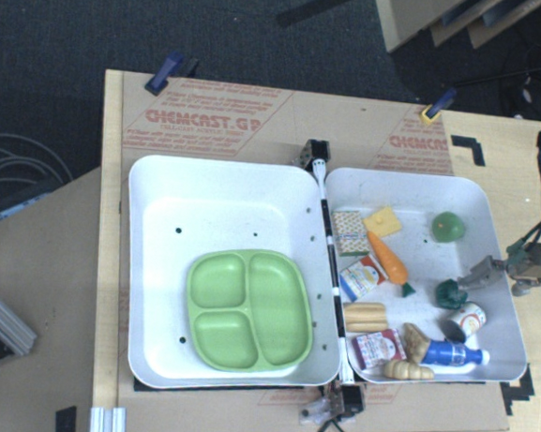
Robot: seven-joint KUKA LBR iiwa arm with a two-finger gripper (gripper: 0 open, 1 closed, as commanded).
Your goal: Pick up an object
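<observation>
I read "CHEMCAST GP" on the surface. My gripper sits at the right bin's edge; whether its fingers are open, I cannot tell.

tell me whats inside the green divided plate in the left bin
Nothing can be seen in the three compartments of the green divided plate; all show bare green. It lies flat in the left bin, so whatever is under it is covered.
</observation>
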